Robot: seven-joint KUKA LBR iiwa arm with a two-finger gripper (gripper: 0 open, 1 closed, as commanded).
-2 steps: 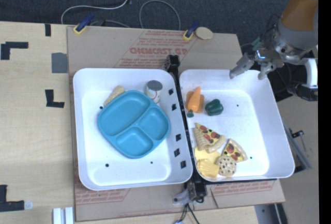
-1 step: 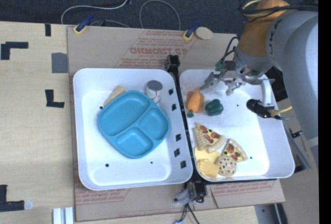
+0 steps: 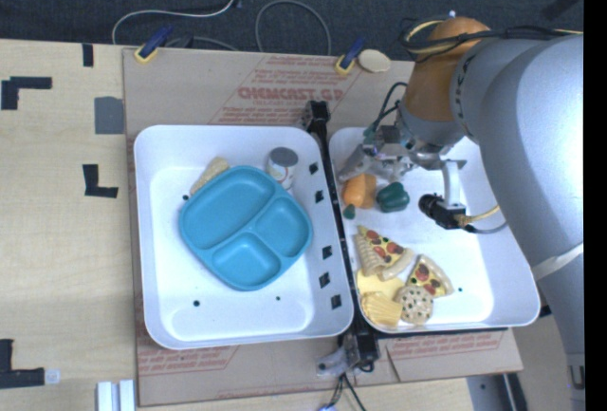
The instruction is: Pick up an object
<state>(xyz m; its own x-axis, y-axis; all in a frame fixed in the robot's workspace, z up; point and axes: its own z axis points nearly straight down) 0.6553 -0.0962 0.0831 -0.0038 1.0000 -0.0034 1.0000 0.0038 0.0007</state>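
Note:
In the right bin point(image 3: 493, 300), an orange toy fruit point(image 3: 358, 190) and a dark green toy point(image 3: 392, 198) lie side by side at the far left. My gripper point(image 3: 381, 158) hangs straight over them, just above their far edges, and its tip is partly hidden by the wrist. Closer to the front of that bin lie a pizza slice point(image 3: 381, 251), a second pizza slice point(image 3: 432, 277), a brown cookie point(image 3: 413, 303) and a yellow ridged chip point(image 3: 379, 308).
The left bin point(image 3: 156, 300) holds a blue divided plate point(image 3: 246, 226), a small grey can point(image 3: 282, 161) and a tan item point(image 3: 210, 175) partly under the plate. The grey arm point(image 3: 522, 134) covers the right bin's far right. A black divider point(image 3: 327, 210) separates the bins.

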